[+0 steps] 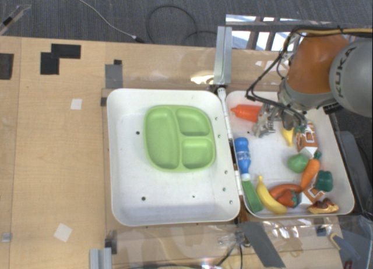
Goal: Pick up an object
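1. Left bin (125,163): just a green divided tray (178,137) at centre, not a target.
2. Right bin (265,157): blue bottle (242,154) at 9 o'clock, banana (269,197) at 6, orange piece (246,112) at 11.
3. Gripper (267,124) hangs at 12 o'clock; jaw state: can't tell.
4. Suggest dropping straight onto the orange piece; least clutter around it.

Bench (52,163): light wooden surface spanning the frame below the dark carpet strip at top. Black square markings at upper left. Small pale tags at left centre and lower left. Bearing directly: left white bin (125,204), centre of frame; right white bin (344,195), touching it along a shared edge, centre right. Grey metal upright bracket (222,55) at the bins' upper junction. Small grey brackets at bin corners.
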